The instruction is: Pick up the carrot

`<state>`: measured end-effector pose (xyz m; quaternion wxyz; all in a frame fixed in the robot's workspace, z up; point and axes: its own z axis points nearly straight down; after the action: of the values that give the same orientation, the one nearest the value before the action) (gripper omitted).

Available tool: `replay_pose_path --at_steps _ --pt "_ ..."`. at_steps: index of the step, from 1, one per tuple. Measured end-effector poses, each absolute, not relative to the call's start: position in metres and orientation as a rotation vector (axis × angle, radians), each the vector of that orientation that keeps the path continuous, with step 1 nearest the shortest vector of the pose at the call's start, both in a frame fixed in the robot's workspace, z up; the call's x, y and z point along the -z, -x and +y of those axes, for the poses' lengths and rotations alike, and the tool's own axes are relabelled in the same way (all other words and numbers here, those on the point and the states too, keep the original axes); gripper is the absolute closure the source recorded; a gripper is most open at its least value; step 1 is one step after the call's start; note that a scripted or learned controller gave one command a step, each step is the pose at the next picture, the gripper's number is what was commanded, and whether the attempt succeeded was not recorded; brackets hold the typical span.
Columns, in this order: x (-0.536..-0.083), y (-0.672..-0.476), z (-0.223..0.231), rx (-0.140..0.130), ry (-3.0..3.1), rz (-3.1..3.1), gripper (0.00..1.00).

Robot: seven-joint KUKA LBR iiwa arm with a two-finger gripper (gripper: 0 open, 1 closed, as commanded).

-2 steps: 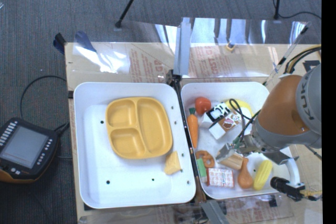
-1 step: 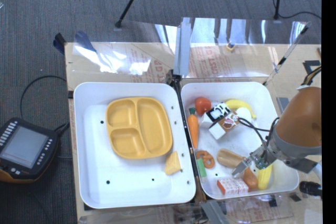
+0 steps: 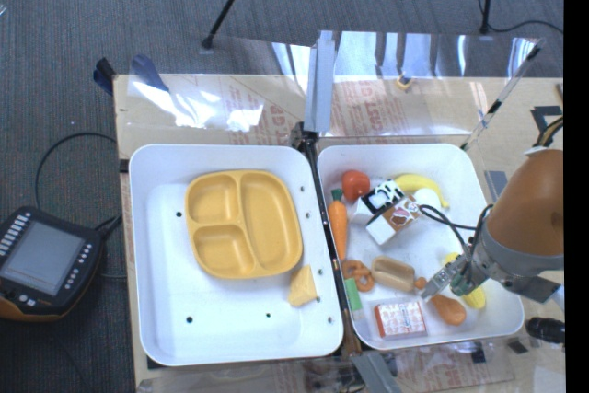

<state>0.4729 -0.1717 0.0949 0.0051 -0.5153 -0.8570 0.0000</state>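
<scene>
- Carrot lying in the right bin, hard against that bin's left wall, orange body with a green top at its far end.
- Long axis running roughly twelve to six o'clock, parallel to the divider between the two bins; green top toward twelve, tapered tip toward six.
- Gripper low over the right bin's near-right part, hanging from the orange-banded arm that enters from three o'clock.
- Finger state impossible to tell from this angle; nothing visibly held.
- Carrot lying at about ten o'clock from the gripper, well apart, with a hot dog and a pretzel between the two.
- Orange fruit just beside the gripper at about five o'clock, red-and-white packet at about seven; neither one the target.
- Tomato just past the carrot's green top at about one o'clock, small carton and banana farther toward three.
- Left bin carrying a yellow divided plate and a cheese wedge, out of the coming move's path.
- Judged next: travel toward ten o'clock across the clutter, then a closing line set three to nine o'clock, across the carrot's width.
- Likely snag: bin wall crowding the carrot's left side, leaving little room for a finger there.
</scene>
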Motion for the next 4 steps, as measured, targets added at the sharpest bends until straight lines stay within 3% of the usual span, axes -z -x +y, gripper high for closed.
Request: replay_pose_path --at_steps 1,2,3,4 --pt "-0.259 -0.522 -0.111 0.005 1.856 -2.539 1.00" --pt "-0.147 -0.485 -0.214 -0.002 1.469 -2.769 1.00" --pt "-0.086 -0.477 -0.204 0.009 2.199 -2.221 1.00" --pt "-0.086 -0.478 -0.195 0.023 2.176 -2.220 0.00"
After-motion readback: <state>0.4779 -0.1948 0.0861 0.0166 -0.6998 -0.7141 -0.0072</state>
